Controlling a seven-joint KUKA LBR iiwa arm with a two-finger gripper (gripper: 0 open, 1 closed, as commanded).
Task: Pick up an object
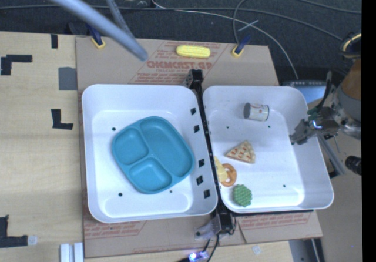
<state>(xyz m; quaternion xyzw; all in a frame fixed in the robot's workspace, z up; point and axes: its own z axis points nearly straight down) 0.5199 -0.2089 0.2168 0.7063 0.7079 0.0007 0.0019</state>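
Note:
The right bin (pixel 305 190) holds a small grey and white cylinder (pixel 256 111) at the back, a waffle-patterned triangular slice (pixel 241 153) in the middle, a round pretzel-like piece (pixel 227 174) with a yellow bit beside it, and a green knobbly piece (pixel 242 195) at the front. My gripper (pixel 305 130) hangs over the right rim of this bin, well right of all these objects, with nothing seen between its fingers. The left bin (pixel 94 137) holds a blue divided plate (pixel 152 153).
A yellow corn-like object (pixel 192 51) lies on the cardboard behind the bins. Black clips (pixel 195 77) join the bins along the centre divider. Cables run across the dark background, and a grey pole (pixel 76 2) crosses the top left.

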